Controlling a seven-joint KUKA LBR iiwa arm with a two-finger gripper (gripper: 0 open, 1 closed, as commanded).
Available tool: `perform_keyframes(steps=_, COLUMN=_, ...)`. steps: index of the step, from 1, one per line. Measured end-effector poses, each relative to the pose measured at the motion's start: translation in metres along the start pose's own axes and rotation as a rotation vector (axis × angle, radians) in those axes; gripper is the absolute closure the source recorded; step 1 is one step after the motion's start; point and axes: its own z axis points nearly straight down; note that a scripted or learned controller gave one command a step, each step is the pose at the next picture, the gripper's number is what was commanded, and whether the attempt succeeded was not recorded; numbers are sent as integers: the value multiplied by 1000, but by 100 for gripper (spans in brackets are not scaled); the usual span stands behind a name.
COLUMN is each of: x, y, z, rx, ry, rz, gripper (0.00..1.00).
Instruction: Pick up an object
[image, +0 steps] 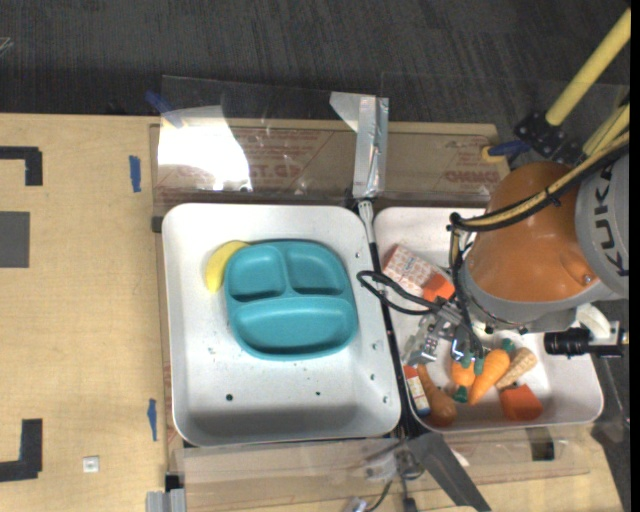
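bench (80, 300): pale wood | on it: left white bin (190, 380), right white bin (575, 395), touching

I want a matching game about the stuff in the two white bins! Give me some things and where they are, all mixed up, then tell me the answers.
Things:
1. teal plastic divided plate
2. yellow banana-shaped toy
3. orange toy carrot
4. orange-red block

Places:
A. near the front right corner of the right bin
B. in the middle of the left bin
C. tucked under the plate's left edge
D. in the right bin, just left of the block, near the gripper

Pairs: 1-B, 2-C, 3-D, 4-A
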Motion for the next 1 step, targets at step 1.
perform_keyframes(steps=1, x=-47, y=-53, z=-93, rx=0, ry=-11, rz=-157, gripper=100)
